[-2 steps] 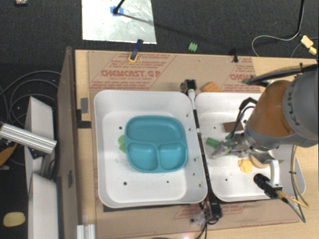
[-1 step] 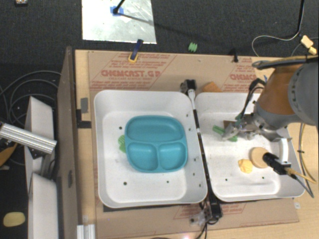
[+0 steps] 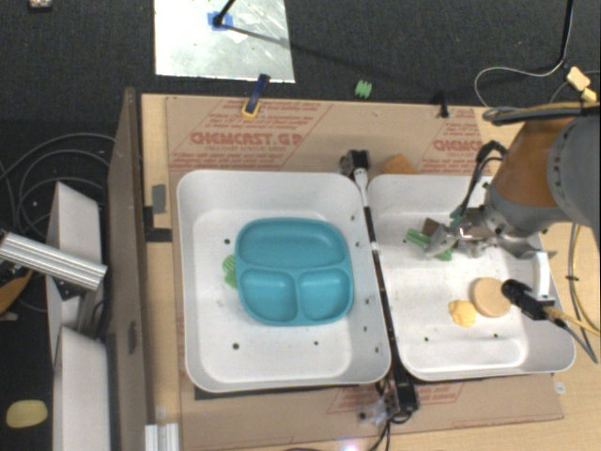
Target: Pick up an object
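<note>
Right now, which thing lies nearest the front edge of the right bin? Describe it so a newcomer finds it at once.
Start at the right bin, the one the arm reaches over. Toward its front right lies a round tan disc. Touching that disc's left edge is the yellow lump: smaller, irregular and brighter yellow than the flat disc, and well away from the green piece by the gripper.
</note>
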Tool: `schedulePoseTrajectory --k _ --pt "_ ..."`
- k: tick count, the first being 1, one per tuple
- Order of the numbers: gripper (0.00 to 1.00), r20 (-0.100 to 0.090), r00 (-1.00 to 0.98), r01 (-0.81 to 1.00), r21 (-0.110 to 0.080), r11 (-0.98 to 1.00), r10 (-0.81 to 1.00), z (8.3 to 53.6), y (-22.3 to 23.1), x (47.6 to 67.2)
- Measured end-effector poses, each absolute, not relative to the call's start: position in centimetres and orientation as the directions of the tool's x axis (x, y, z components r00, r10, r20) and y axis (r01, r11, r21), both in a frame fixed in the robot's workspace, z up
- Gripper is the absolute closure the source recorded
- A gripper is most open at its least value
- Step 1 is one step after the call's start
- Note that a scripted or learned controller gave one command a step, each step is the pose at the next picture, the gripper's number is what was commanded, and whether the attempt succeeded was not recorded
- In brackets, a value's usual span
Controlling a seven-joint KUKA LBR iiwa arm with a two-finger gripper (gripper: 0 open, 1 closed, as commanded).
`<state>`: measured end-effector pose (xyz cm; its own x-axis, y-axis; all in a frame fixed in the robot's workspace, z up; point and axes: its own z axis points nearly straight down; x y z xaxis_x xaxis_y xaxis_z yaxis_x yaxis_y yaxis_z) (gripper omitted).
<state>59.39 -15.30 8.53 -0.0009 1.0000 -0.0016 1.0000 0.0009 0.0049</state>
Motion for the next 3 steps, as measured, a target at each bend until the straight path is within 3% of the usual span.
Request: schedulePoseTrajectory --k 1,2,3 --pt "0.0 0.0 0.005 1.0 -0.005 -0.005 1.0 8.4 -17.9 51.5" --pt "0.0 0.0 -0.013 1.0 0.012 0.013 1.0 8.6 -12.3 62.3" --pt "1.0 0.0 -0.006 1.0 0.006 0.006 1.0 9.6 -12.8 61.9"
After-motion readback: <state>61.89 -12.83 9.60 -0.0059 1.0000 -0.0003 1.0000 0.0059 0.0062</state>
